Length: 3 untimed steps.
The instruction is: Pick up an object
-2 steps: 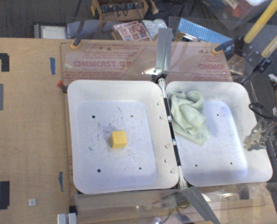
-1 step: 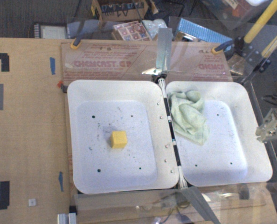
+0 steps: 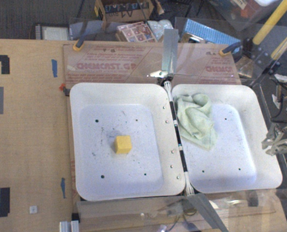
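Note:
A small yellow cube [image 3: 123, 144] lies near the middle of the left white bin [image 3: 85, 100]. A crumpled pale green cloth [image 3: 196, 120] rests in the right white bin [image 3: 245, 173], against its left wall and toward the back. By the right rim of the right bin, a blurred pale metal shape that looks like my gripper [image 3: 278, 143] reaches in from the view's right edge. It is well apart from both the cloth and the cube.
A narrow divider [image 3: 176, 139] runs between the two bins. A clear panel [image 3: 134, 66] with orange clamps lies behind them. Boxes and cables [image 3: 134, 13] crowd the far side of the bench. Wooden bench top [image 3: 27, 129] lies to the left.

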Motion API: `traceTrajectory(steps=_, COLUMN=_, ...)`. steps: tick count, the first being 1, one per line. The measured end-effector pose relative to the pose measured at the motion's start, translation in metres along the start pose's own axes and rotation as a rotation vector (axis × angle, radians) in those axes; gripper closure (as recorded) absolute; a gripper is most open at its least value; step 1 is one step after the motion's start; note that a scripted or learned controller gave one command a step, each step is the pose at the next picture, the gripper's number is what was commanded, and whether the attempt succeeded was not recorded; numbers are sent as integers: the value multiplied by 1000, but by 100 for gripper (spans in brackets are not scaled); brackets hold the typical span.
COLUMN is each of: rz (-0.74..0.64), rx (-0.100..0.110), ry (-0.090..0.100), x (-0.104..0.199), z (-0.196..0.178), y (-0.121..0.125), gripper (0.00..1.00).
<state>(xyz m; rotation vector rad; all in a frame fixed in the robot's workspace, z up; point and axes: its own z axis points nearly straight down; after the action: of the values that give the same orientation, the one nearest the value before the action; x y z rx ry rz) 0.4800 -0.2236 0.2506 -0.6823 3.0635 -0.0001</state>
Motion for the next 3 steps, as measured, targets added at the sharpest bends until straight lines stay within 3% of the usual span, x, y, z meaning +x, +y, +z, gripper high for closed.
traceTrajectory(steps=1, rz=-351, rx=3, ry=-3, x=-15, z=-20, y=-7, gripper=100)
traceTrajectory(steps=2, rz=-684, rx=-1, ry=0, x=-7, z=26, y=-3, gripper=100)
traceTrajectory(steps=3, rz=-519, rx=-1, ry=0, x=0, z=48, y=0, gripper=100)
